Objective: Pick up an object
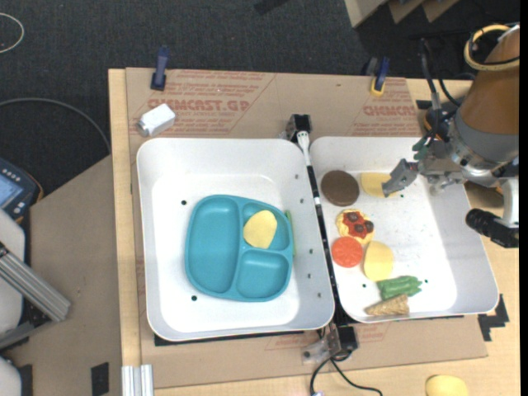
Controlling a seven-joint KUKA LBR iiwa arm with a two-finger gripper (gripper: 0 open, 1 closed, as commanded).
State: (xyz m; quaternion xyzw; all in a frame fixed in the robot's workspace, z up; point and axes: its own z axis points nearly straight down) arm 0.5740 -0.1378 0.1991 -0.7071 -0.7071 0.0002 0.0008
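My gripper [419, 180] hangs over the back of the right bin [462, 254], its fingers spread open with nothing between them. Its left finger [401, 177] is right beside a pale yellow piece [374, 183]. A brown disc [339, 187] lies left of that piece. Nearer the front lie a small pizza-like piece [354, 222], a red disc [347, 252], a yellow disc [379, 261], a green pod [399, 286] and a tan wafer [388, 307].
The left bin [165, 221] holds a teal divided plate [216, 246] with a yellow piece [261, 228] in one compartment. A black clamp [299, 127] sits where the bins meet at the back. The arm's grey body [487, 122] fills the right rear corner.
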